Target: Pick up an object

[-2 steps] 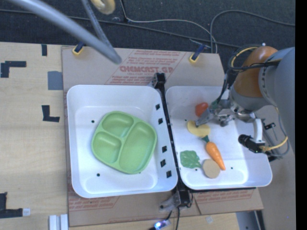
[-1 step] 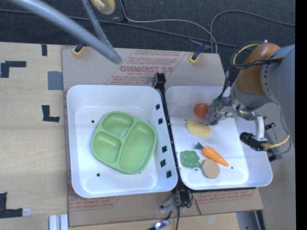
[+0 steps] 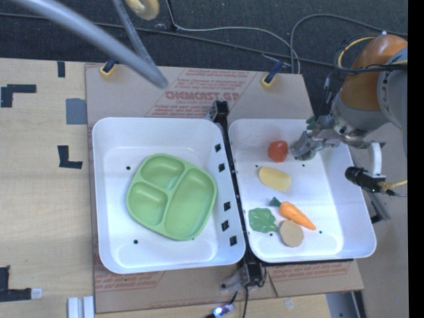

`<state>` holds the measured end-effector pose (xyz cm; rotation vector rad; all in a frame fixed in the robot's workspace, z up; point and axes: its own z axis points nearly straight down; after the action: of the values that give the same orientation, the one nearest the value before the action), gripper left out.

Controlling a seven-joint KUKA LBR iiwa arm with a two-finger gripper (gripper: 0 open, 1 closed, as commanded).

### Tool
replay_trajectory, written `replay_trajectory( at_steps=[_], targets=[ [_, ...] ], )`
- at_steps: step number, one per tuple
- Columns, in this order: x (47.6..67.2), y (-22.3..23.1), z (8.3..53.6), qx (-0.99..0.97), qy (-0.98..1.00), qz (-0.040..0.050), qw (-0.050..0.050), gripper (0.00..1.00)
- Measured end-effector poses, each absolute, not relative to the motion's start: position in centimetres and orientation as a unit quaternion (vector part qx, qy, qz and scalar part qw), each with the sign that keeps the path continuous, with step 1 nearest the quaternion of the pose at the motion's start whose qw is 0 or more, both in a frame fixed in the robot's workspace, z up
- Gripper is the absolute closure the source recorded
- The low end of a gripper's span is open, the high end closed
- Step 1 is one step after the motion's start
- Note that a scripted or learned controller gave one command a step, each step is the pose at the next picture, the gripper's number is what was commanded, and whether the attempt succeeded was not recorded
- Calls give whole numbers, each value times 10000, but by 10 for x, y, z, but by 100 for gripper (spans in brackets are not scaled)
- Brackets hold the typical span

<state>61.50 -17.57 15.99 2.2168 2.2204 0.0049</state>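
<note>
- A red tomato-like object (image 3: pixel 278 150) lies in the upper part of the right bin (image 3: pixel 351 234), on the bin floor, just beside the gripper.
- The gripper (image 3: pixel 303 149) sits low over the right bin, immediately right of the red object; nothing is visible between its fingers, and whether it is released or clenched cannot be told from this angle.
- A pale yellow potato-like object (image 3: pixel 274 177) lies below the red object, apart from it.
- An orange carrot (image 3: pixel 296 214) lies on a slant further down — its green end points toward the yellow object.
- A green leafy piece (image 3: pixel 262 220) lies just left of the carrot; a tan round object (image 3: pixel 291 233) touches or nearly touches the carrot's lower side.
- The arm (image 3: pixel 371 91), grey with an orange band, reaches in from the right edge above the right bin.
- The left bin (image 3: pixel 106 177) holds a green divided plate (image 3: pixel 172 196) — three compartments, lying flat and slightly rotated.
- Both bins rest side by side on a cardboard sheet (image 3: pixel 199 91) on the worktop (image 3: pixel 40 211).
</note>
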Motion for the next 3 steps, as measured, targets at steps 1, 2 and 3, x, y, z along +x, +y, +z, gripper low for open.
replay_trajectory(
  at_steps=[1,2,3],
  targets=[
    [612,-173,204,7064,7078,12,13,100],
    [616,-164,251,7060,7082,15,17,100],
    [608,-108,255,7049,7093,4,-5,100]
  ],
)
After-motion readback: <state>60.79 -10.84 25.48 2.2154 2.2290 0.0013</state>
